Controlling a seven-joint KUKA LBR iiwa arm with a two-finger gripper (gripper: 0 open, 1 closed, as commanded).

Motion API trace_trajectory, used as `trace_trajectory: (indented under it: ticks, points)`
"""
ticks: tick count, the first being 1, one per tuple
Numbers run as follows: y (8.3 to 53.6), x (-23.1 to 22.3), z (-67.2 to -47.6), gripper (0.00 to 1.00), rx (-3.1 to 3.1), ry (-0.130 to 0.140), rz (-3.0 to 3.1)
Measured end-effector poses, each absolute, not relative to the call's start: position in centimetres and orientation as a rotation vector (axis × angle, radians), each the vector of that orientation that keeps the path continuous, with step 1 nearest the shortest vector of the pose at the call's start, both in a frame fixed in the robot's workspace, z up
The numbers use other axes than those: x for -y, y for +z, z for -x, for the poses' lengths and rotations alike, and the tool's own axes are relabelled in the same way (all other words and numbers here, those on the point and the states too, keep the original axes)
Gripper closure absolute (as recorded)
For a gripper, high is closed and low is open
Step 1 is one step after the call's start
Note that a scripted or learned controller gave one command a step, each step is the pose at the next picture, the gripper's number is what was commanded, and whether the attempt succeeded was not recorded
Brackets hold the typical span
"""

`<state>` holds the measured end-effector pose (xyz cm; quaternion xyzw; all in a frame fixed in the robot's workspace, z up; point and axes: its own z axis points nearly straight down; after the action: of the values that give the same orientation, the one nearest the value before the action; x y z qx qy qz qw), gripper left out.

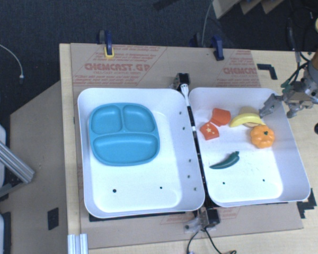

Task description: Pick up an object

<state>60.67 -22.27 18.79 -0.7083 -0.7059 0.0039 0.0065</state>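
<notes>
Yellow banana (246, 120) in right bin (291, 163), gripper (280, 103) just beside, upper right.

From my seat I see dark blue-grey carpet (53, 15) around the bench. A brown board (148, 62) with red print tops the bench, held at its far edge by two blue clamps (107, 40). A white cable (10, 57) curls on the floor at left. An aluminium rail (10, 157) slants near the left edge.
</notes>
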Motion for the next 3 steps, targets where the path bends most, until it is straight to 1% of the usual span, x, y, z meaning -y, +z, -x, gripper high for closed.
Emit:
trace_trajectory:
  ticks: [1,2,3]
  points:
    - [19.6,22.2,-61.0,0.0,2.222,0.001,2.221]
    - [13.5,21.8,-61.6,0.0,2.219,0.005,2.215]
    - [8.3,21.4,-61.7,0.0,2.219,-0.004,2.213]
